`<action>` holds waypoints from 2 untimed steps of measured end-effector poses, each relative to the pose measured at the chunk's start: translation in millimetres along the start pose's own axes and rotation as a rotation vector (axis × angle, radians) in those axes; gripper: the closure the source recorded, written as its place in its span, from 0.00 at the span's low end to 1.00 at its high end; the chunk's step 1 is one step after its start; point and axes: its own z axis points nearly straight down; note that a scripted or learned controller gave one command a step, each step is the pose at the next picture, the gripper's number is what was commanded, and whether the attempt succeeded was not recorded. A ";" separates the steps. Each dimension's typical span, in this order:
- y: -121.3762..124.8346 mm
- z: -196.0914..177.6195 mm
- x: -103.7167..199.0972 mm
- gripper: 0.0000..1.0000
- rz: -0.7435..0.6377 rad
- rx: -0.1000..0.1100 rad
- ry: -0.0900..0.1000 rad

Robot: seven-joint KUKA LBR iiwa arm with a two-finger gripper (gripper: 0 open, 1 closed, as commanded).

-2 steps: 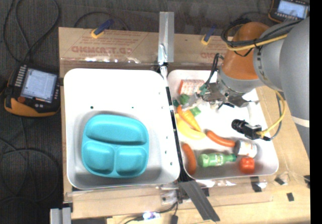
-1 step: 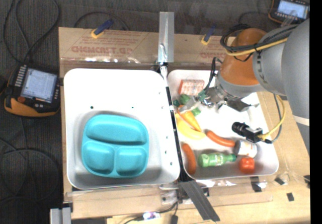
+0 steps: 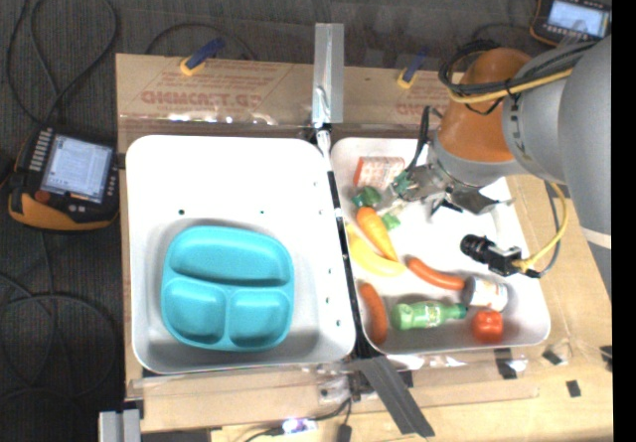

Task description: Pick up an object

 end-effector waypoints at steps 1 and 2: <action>-17.1 -78.5 63.6 1.00 -0.280 0.053 0.014; 42.1 -106.8 29.2 1.00 -0.449 0.050 0.015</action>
